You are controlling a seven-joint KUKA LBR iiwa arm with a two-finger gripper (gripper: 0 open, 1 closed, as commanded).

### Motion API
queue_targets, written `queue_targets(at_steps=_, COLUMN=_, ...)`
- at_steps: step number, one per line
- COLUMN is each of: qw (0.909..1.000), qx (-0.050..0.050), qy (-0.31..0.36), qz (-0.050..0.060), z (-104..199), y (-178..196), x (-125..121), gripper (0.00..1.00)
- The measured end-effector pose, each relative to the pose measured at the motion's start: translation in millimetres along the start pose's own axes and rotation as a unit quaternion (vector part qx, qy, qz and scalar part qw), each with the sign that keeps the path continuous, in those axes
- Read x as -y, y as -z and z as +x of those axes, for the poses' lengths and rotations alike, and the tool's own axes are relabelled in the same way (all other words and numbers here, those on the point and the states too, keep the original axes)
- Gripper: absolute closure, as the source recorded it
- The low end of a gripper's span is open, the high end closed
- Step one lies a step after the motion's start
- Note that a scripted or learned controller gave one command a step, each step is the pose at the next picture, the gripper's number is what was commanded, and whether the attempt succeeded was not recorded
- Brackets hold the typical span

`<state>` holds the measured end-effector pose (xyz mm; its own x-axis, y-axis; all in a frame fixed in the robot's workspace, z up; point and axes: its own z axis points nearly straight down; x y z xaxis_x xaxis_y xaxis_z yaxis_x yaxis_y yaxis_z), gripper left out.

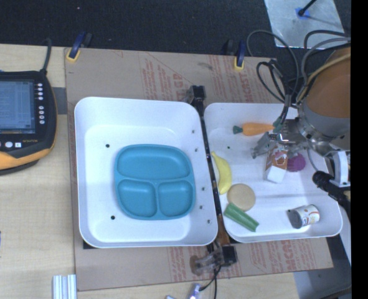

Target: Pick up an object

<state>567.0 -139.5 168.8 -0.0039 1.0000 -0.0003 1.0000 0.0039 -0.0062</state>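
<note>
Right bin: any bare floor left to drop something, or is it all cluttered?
Bare floor in the right bin: a strip along the near wall between the green piece and the small can, and a patch between carrot and banana. Crowded mid-right, where the gripper sits over the small carton.

Two bins: left bin (pixel 90 167) and right bin (pixel 258 229), smooth white plastic, slight sheen. Blue divided plate (pixel 154 180): matt plastic, smooth. Cardboard sheet (pixel 140 73) under the bins: brown, matt, printed. Bench top (pixel 22 229): pale wood-look, matt. Carrot (pixel 256 129), banana (pixel 222 173), green piece (pixel 241 217): smooth, plastic-looking toys. Small can (pixel 304 216): shiny with paper-like label. Arm shell (pixel 330 95): glossy orange over grey.
</note>
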Motion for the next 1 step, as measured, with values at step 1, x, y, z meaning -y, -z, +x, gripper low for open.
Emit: queue_targets(at_steps=1, qw=1.0, qx=0.001, qy=-0.001, qz=-0.001, z=-59.2, y=-62.7, x=-34.1, gripper=0.0)
